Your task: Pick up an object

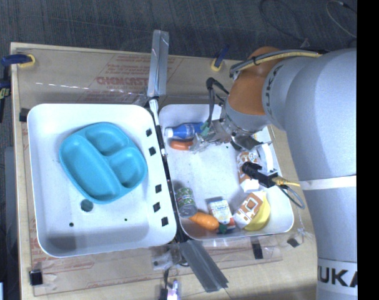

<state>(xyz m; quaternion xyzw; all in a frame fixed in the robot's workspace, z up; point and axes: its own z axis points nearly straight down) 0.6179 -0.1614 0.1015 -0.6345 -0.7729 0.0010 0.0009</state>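
The grey arm (314, 124) reaches in from the right, its orange band (248, 95) over the upper edge of the right bin (198, 167), and the gripper (209, 136) is down in that bin's upper left corner. It sits right at a small plastic bottle (184, 130), which lies on its side with a white cap toward the left and a blue label around a clear body; just below it lies a short orange piece (181, 145), carrot-like in shape. Gripper and bottle meet or overlap here, but the view does not settle whether anything is clasped, and how the gripper itself stands cannot be told. Along the lower rim of the same bin lie a dark-labelled can or jar (185, 200), an orange carrot shape (205, 221), a small box (220, 210), a white and orange carton (248, 207) and a yellow banana (260, 218), the last few touching one another. The left bin (52, 224) holds a light blue divided plate (103, 161) lying flat, with a small dark round thing (86, 205) just below it.
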